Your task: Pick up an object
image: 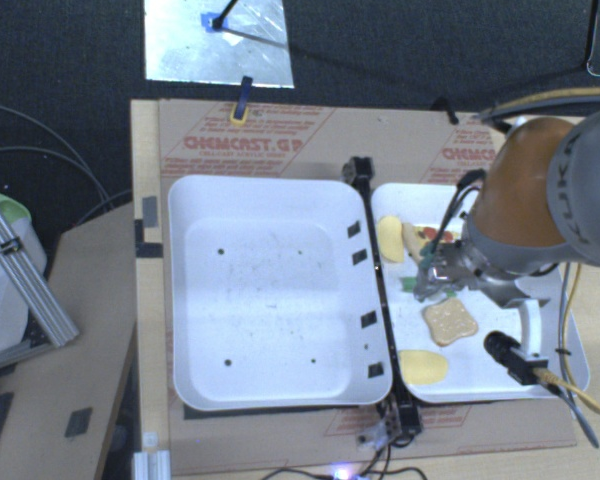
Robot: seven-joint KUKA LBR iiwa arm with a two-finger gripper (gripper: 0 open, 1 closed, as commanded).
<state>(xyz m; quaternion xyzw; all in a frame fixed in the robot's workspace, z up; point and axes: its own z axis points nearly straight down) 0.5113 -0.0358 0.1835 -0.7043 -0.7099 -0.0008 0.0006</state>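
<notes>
My gripper [432,278] is low in the right bin [480,388], hanging from the grey and orange arm that covers the bin's far right part. A small green thing [410,284] lies right at its left side, partly hidden by it. Just in front of the gripper lies a tan toast-shaped piece [449,321]. A yellow oval piece [422,367] rests near the bin's front edge. Behind the gripper are a yellow piece [390,237], a paler one [412,238] and a small red and green thing [432,234].
The left bin [270,193] stands beside the right one, and a black divider with clips [372,268] runs between them. Both sit on a cardboard sheet [280,138]. A metal frame [20,268] stands off the bench at the left.
</notes>
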